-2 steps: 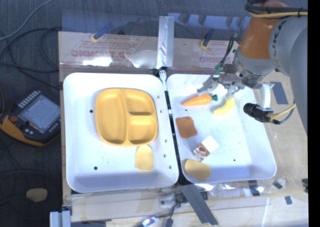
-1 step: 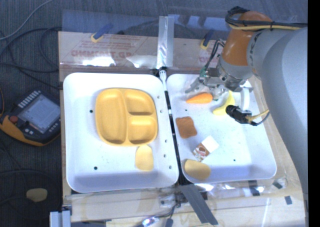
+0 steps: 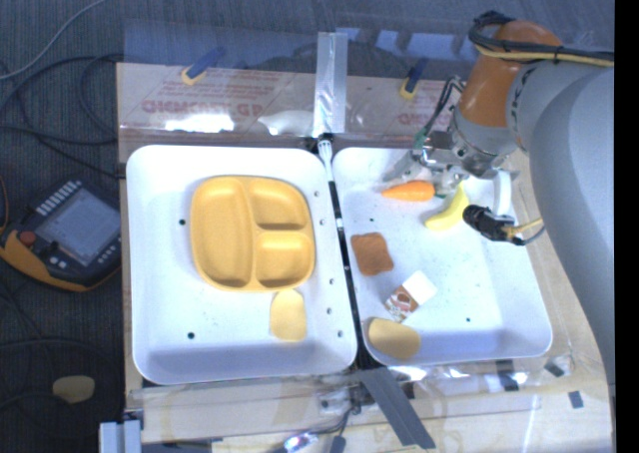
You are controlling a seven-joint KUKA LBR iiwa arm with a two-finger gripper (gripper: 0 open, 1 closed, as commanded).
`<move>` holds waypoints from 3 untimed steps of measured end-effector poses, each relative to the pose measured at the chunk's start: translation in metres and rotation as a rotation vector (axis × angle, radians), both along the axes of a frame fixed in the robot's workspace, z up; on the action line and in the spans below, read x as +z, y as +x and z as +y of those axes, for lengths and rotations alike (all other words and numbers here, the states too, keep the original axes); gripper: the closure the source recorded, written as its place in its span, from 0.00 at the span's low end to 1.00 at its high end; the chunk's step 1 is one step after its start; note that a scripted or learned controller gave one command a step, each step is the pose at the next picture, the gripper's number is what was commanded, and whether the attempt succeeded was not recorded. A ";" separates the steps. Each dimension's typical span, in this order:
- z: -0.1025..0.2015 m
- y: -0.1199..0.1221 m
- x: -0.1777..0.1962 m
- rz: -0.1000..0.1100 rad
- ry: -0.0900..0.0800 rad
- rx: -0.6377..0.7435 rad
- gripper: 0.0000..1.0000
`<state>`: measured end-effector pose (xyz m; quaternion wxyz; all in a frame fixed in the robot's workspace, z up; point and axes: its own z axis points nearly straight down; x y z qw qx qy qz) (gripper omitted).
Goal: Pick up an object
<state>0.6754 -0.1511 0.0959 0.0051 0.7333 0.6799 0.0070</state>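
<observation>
Camera view, nearest edge first: a tan bun sits in the right bin's front corner, with a small wrapped packet just behind it and a brown square further back near the divider. In the left bin a pale yellow piece lies in front of a yellow tray.

Toward the far side of the right bin lie a carrot and a banana, close together, and the gripper hangs right above them at the back wall. The carrot is just to its near-left, the banana just in front of it and slightly right. Whether the gripper is spread or closed cannot be made out here, and nothing is visibly held.

The likeliest target looks to be the carrot. The risks, as I judge them: the two pieces lie so close that a descent could catch one and shove the other; the carrot is round and could roll or squirt out of a pinch; and the back wall nearby leaves little room.
</observation>
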 end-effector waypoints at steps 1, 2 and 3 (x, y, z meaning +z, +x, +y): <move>0.001 -0.034 -0.008 0.014 -0.005 -0.030 0.00; 0.001 -0.033 0.003 0.011 -0.004 -0.029 1.00; 0.069 -0.007 0.115 0.018 -0.003 0.132 1.00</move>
